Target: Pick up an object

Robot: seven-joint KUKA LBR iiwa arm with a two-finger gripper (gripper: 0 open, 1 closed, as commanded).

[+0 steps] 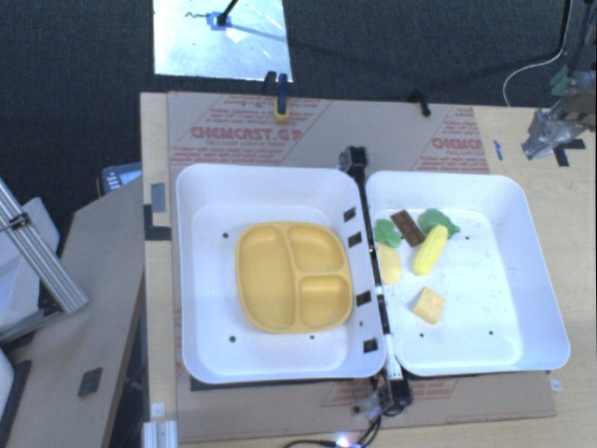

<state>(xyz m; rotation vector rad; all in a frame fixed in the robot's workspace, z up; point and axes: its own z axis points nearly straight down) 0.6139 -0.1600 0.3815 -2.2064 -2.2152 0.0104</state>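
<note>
The gripper hangs at about two o'clock, off the right bin's far corner and over the bench; whether it is released or clenched cannot be told. In the right bin, toward ten o'clock, the food pieces cluster: a yellow corn cob, a brown bar, two green pieces, a pale yellow piece; a cheese wedge lies apart at six o'clock. The left bin holds a yellow divided plate.
</note>
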